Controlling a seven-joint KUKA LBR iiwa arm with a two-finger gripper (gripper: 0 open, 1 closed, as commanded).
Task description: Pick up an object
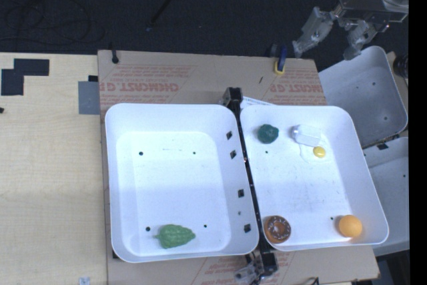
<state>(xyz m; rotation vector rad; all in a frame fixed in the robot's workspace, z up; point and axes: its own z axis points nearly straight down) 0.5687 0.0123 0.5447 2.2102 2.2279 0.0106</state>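
Gripper [335, 33] hangs up top right, well off the 2 bins, fingers spread with nothing between them. The orange ball [349, 226] sits in the right bin's [363, 163] near right corner — round, so no long axis. The arm is cut off at the edge; the cardboard's [200, 77] printing reads upside down, too blurry to trust.

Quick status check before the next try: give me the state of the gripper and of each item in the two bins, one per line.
gripper: jaws open, nothing between them, up beyond the bins' far right corner.
light green lump: resting near the front of the left bin.
dark green ball: resting at the back of the right bin.
clear plastic piece: lying beside a small yellow piece.
doughnut: lying flat, front left corner.
orange ball: resting, front right corner.
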